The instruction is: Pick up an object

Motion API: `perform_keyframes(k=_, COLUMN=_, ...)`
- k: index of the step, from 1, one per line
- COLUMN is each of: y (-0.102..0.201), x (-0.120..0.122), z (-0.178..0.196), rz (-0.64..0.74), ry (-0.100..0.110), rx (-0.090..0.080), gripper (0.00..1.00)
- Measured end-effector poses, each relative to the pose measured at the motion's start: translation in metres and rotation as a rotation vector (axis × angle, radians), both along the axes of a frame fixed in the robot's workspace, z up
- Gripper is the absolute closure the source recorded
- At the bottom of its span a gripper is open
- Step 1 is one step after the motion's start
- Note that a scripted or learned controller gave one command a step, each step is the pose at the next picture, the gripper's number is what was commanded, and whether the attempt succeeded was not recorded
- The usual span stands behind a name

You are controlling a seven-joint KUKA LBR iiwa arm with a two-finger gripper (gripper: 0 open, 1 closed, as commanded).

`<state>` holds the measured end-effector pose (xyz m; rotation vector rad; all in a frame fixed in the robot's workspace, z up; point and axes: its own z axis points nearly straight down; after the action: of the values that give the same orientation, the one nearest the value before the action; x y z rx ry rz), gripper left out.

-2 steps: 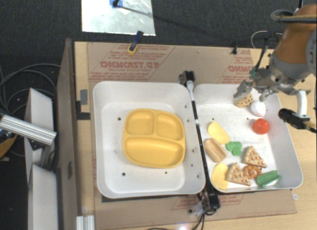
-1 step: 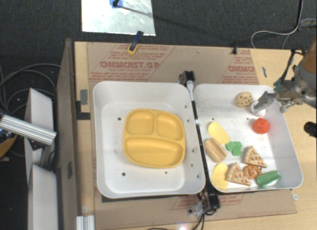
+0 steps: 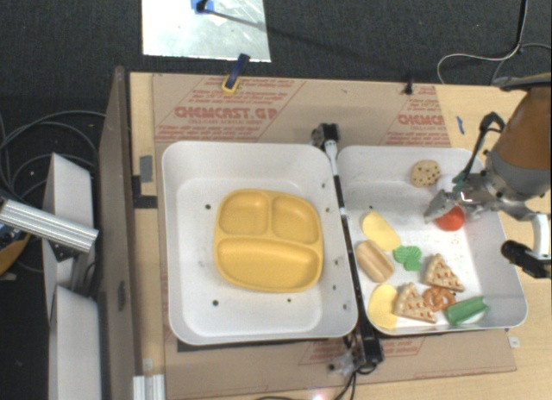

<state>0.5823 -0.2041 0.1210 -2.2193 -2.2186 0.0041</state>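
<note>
- The end effector hung low over the upper right part of the right bin, reaching in from the right below the arm's orange band.
- Its metal tip sat right at a small red object, touching or just above it; how far apart its fingers stood, and whether the red object lay between them, could not be told.
- The red object rested on the bin floor, below and to the right of a round cookie.
- Further down the same bin lay a pale yellow oval piece, a hot dog bun, a small green leafy piece, two pizza slices, a yellow round piece and a green pepper-like piece, crowded near the lower edge.
- The left bin carried a yellow divided plate with three compartments, sitting about centrally.
- Both bins stood side by side on a counter covered with brown printed cardboard.
- Beyond the counter the floor was dark carpet with a shiny sheet lying on it; cables and a white frame stood to the left.
</note>
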Motion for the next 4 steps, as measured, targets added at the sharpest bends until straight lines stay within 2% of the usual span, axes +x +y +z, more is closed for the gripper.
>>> perform_keyframes(k=1, y=-0.001, x=-0.002, z=-0.039, rz=0.001, ry=-0.003, rx=-0.001, gripper=0.0)
perform_keyframes(k=2, y=-0.002, x=0.035, z=-0.035, rz=0.006, ry=-0.011, rx=-0.002, gripper=0.0)
perform_keyframes(k=3, y=0.03, x=0.088, z=-0.035, rz=0.01, ry=-0.006, rx=-0.001, gripper=0.0)
perform_keyframes(k=4, y=0.002, x=0.028, z=-0.018, rz=-0.002, ry=-0.003, rx=-0.001, gripper=0.0)
